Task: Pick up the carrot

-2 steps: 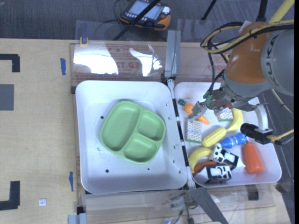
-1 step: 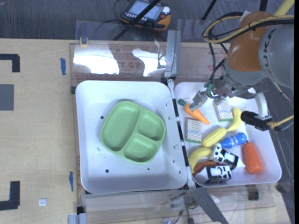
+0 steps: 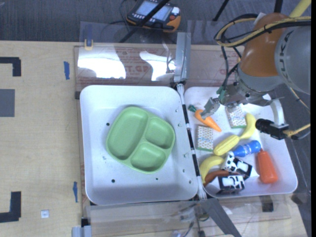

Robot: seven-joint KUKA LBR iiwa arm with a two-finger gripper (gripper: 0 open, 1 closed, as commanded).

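Jaws (image 3: 211, 107) blurred, just above carrot (image 3: 208, 120).

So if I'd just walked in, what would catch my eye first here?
Probably the green plate, lying alone in the left bin. Then the right bin, crowded with toys: a carrot near its top left and an orange bottle at its right side. The grey arm reaches in from the right, its end effector just above the carrot.

The big grey arm (image 3: 291, 48) runs off the right edge, and the gripper (image 3: 213, 106) is too small to read.
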